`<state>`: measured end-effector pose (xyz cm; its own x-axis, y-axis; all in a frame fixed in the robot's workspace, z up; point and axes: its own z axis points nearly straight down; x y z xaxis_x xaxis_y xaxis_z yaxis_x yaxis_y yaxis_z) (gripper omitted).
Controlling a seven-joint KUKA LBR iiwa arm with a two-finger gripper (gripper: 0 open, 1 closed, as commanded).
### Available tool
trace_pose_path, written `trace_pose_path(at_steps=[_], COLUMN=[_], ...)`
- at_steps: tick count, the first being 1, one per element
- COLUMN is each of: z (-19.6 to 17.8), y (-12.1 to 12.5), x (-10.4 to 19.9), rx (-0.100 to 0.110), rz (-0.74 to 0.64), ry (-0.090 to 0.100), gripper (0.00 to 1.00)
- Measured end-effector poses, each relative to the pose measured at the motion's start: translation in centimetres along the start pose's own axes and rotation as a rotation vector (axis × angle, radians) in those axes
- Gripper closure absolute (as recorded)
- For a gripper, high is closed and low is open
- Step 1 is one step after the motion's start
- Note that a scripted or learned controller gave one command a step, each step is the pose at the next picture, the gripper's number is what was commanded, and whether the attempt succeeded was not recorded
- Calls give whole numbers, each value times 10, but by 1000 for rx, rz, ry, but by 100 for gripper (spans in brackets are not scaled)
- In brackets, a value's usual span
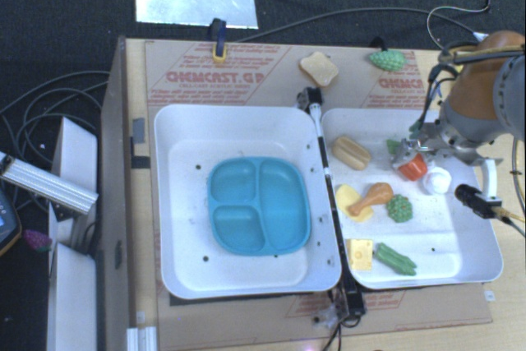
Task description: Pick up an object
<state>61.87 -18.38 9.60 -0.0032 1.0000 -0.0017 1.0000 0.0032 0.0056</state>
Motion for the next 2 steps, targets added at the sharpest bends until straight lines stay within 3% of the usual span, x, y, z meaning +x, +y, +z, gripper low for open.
trace_pose_path(at_steps=[1, 2], z=[-73, -89], y=[-24, -15], x=[36, 104], rx=[1, 3], rz=[-1, -2], ry=[1, 3], gripper=[100, 100])
